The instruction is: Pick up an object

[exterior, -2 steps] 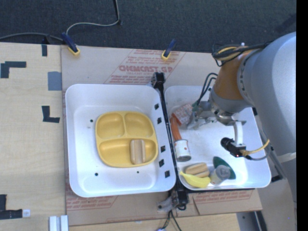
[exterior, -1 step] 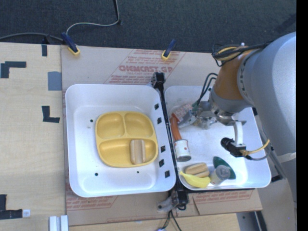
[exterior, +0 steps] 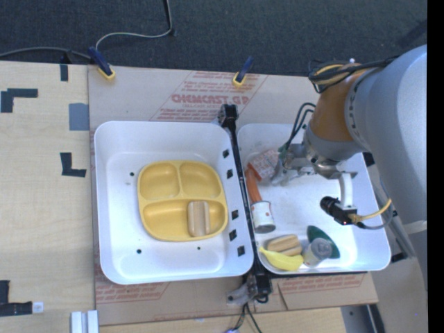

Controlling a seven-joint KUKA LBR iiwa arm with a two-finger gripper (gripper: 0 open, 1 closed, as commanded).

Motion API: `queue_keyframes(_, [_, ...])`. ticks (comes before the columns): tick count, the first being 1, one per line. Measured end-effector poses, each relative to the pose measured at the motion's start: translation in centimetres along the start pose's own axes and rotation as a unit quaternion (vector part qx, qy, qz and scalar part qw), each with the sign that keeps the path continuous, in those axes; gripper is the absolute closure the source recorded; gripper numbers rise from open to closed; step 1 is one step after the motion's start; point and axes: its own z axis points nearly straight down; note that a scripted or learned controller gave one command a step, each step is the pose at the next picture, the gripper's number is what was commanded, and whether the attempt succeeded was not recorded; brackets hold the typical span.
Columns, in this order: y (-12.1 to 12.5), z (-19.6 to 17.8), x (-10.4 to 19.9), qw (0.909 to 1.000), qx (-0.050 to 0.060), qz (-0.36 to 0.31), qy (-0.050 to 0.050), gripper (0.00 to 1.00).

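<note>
My gripper [exterior: 283,170] hangs low over the far left part of the right bin [exterior: 361,255], under the orange-banded wrist. It is right beside a crumpled clear packet with red print [exterior: 262,162], which lies at its left. An orange carrot [exterior: 254,185] lies along the bin's left wall, just below the packet. A small white can [exterior: 263,216] stands nearer the front. At the front lie a tan bread roll [exterior: 283,243], a yellow banana [exterior: 281,259], a grey cup [exterior: 316,252] and a dark green piece [exterior: 325,239].
The left bin [exterior: 114,248] holds a yellow divided plate [exterior: 182,198] with a tan block [exterior: 199,218] in its front right compartment. Black clips [exterior: 227,115] join the bins along the middle wall. A black cable connector [exterior: 337,209] hangs from the arm over the right bin.
</note>
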Motion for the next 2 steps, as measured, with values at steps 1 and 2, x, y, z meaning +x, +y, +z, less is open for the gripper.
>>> queue_keyframes(1, [0.0, 0.0, 0.0, 1.0, 0.0, 0.0, -0.001, 0.0])
queue_keyframes(2, [5.7, 2.0, -0.5, 1.0, 0.001, -0.001, 0.003, 0.0])
